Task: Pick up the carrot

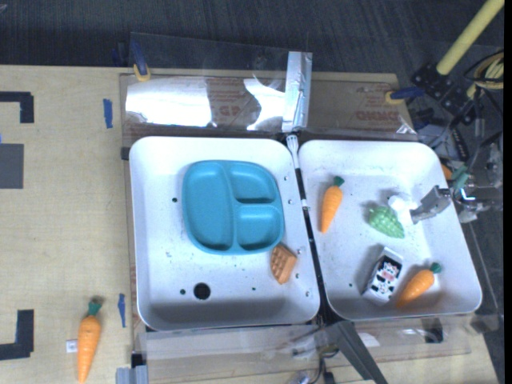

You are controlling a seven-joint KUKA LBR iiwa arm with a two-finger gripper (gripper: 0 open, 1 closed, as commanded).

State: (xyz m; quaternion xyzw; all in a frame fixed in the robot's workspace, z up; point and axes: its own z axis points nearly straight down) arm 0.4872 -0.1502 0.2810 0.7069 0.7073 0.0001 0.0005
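looking down on two white bins side by side. left bin [152,214] has a blue divided plate [232,206] with a little brown waffle-looking toy [282,263] just below its lower right corner. right bin [448,294] has two carrots: one carrot [330,203] lying near the left wall, tip toward the camera, and another carrot [418,284] down near the front right, just beside a small black and white carton [385,275]. a green grape bunch [386,221] sits mid-bin. the gripper [426,206] is right beside the grapes, at the bin's right side, nothing between its fingers; can't tell if they're spread or closed. a third carrot [88,338] lies out on the wooden bench [56,238], front left.
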